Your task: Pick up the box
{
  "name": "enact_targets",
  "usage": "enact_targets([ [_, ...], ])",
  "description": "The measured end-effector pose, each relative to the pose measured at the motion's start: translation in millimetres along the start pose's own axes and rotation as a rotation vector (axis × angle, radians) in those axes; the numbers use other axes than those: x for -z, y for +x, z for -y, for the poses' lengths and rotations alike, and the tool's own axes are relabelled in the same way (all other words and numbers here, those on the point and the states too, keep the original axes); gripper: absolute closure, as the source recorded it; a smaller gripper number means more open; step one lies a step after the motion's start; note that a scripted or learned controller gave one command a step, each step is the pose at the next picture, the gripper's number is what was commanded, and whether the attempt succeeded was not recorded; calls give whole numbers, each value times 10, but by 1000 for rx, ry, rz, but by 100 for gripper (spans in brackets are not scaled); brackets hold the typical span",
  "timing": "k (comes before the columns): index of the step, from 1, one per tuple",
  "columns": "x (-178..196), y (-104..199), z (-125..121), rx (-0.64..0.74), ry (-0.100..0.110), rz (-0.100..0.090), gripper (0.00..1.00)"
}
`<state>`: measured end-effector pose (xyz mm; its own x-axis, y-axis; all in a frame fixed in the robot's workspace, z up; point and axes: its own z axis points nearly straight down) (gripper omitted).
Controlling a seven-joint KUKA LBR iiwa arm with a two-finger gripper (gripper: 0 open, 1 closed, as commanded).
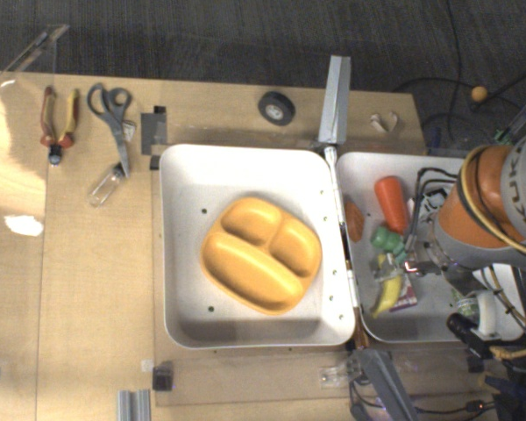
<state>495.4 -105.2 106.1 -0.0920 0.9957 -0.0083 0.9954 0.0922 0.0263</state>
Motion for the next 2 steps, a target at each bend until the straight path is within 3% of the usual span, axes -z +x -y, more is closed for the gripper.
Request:
enact_targets([
  [1,1165,-121,40,266,18,-9,100],
  [2,1163,-121,41,266,18,-9,0],
])
